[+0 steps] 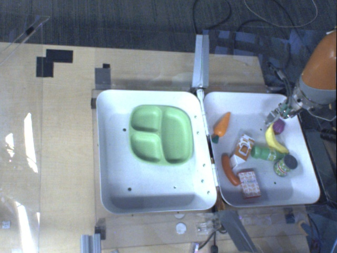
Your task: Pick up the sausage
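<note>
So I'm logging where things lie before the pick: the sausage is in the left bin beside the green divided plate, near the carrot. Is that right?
Not quite. In the camera view, the sausage lies in the right bin, below the carrot. The green divided plate sits alone in the left bin.

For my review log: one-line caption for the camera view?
Gripper hovers over right bin near banana; sausage lies untouched.

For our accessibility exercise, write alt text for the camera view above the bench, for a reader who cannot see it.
A robot arm's gripper hovers at the right bin's far right edge, away from the red sausage lying near that bin's left side. A carrot, banana, green bottle, can and small boxes share the bin; the left bin holds a green divided tray.
</note>
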Motion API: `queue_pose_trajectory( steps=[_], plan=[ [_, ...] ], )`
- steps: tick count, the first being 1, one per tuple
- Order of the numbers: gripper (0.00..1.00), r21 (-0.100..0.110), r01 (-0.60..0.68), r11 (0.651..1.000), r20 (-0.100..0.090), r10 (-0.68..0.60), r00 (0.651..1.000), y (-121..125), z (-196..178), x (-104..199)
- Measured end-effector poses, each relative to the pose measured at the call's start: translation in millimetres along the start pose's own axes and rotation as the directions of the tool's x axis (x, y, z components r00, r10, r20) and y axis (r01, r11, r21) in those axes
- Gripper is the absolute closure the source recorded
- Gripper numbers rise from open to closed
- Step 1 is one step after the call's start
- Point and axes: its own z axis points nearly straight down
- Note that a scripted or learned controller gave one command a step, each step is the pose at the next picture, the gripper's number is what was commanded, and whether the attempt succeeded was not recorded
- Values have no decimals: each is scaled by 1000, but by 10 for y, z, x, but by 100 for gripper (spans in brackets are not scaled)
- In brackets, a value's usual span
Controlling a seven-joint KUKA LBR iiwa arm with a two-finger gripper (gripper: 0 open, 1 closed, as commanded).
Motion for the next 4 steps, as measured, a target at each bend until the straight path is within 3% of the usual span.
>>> queue_pose_trajectory(
  steps=[1, 2, 3, 4],
  plan=[
    [100, 0, -161, 987, 0, 161, 987, 408, 481, 387],
    [100, 3, -610, 792, 1, 610, 792, -226, 63, 185],
    [100, 3, -743, 669, 1, 743, 669, 646, 249, 412],
    [100, 4, -536, 844, 0, 536, 844, 154, 455, 70]
  ],
)
